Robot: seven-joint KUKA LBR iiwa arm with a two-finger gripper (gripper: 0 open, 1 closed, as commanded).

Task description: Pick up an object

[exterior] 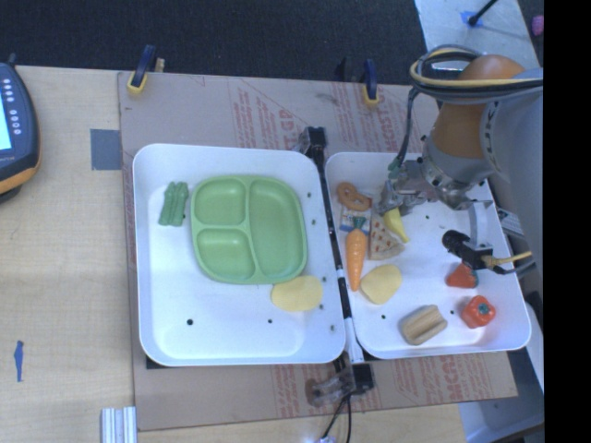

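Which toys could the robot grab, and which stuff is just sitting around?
Could grab, near the gripper: yellow piece, pretzel, carrot, sandwich wedge, potato, bread roll, tomato.

Sitting around: green plate, green beans, clamps, handheld controller.

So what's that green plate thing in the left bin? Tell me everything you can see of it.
The green tray is a pale green divided plate, plastic by the look of it, with rounded corners and three hollows: two smaller ones on its left half, one long one on its right. All three look bare. It lies flat, slightly turned, in the upper middle of the left bin. A yellow toy food sits at its lower right corner, touching or nearly so; a dark green vegetable lies just off its left edge.
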